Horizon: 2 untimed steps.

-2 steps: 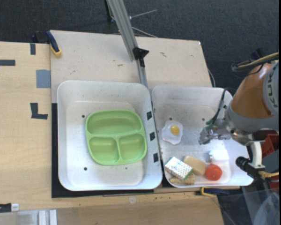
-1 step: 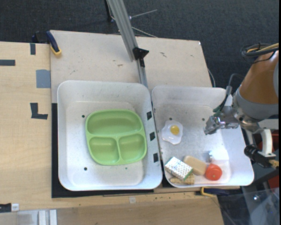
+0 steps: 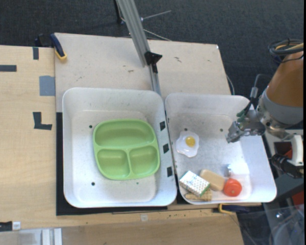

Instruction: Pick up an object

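Objects: four in right bin (image 3: 214, 102) | claw (image 3: 233, 135) grip: cannot tell

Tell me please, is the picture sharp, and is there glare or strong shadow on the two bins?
Camera view: light is even and soft; the green tray and fried egg cast faint shadows; the right bin shows pale glare near the tomato; the gripper looks slightly blurred, small details are grainy.
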Tool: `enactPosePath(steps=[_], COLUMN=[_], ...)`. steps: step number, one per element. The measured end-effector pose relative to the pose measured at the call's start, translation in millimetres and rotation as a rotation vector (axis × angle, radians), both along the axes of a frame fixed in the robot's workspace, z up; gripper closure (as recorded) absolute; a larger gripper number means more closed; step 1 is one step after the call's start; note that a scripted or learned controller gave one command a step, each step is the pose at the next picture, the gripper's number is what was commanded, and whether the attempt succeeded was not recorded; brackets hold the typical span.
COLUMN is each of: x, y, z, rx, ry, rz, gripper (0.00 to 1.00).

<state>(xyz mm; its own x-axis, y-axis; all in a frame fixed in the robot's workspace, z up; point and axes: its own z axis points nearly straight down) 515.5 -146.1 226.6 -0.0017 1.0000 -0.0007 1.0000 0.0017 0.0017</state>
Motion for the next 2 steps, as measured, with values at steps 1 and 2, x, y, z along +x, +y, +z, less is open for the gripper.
enactPosePath(steps=[1,2], x=[8.2,26.6], y=[52.1,98.1], z=[9.2,1.6], rx=[0.003,0.002], ry=[0.003,0.003], rz=[0.005,0.005], gripper=[1.0,1.0])
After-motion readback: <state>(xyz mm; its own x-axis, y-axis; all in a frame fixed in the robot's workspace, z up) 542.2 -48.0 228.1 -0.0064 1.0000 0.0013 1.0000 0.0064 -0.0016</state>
